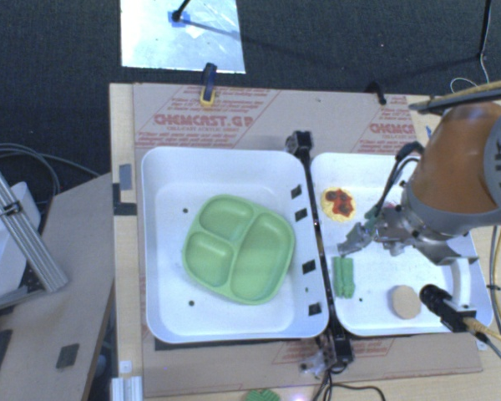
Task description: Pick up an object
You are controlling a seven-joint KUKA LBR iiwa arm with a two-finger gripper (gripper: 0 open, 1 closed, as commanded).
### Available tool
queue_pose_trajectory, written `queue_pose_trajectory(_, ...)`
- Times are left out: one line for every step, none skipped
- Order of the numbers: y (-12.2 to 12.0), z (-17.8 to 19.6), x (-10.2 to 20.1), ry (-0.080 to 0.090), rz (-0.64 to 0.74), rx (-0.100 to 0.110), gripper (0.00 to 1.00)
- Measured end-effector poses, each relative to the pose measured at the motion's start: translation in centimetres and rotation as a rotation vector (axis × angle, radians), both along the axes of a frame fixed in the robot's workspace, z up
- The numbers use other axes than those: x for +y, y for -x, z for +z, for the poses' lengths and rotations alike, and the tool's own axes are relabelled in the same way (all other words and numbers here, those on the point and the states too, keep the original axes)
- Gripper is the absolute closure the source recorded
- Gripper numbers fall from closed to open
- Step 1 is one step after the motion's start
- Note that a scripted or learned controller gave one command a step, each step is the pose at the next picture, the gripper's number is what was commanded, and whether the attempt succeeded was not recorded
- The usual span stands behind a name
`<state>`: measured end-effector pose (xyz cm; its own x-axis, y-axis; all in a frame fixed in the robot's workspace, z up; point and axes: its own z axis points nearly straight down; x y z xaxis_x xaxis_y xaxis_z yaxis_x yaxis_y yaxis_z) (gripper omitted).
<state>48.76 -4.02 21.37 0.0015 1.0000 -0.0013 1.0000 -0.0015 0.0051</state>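
pincer (351, 242) above green piece (344, 276) — apart

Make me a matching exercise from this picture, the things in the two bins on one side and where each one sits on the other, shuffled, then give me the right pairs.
Things:
1. green divided plate
2. small pizza piece
3. green bean pod
4. tan round piece

Places:
A. right bin, far end near the divider
B. right bin, near end toward its right side
C. middle of the left bin
D. right bin, along the divider, nearer than the pizza

Pairs: 1-C, 2-A, 3-D, 4-B
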Motion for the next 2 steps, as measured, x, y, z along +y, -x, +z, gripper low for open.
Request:
queue_pose_trajectory(0.1,-3.1,7.5,-0.004,0.011,0.007,0.00)
queue_pose_trajectory(-2.5,-2.9,8.4,-0.002,0.007,0.002,0.00)
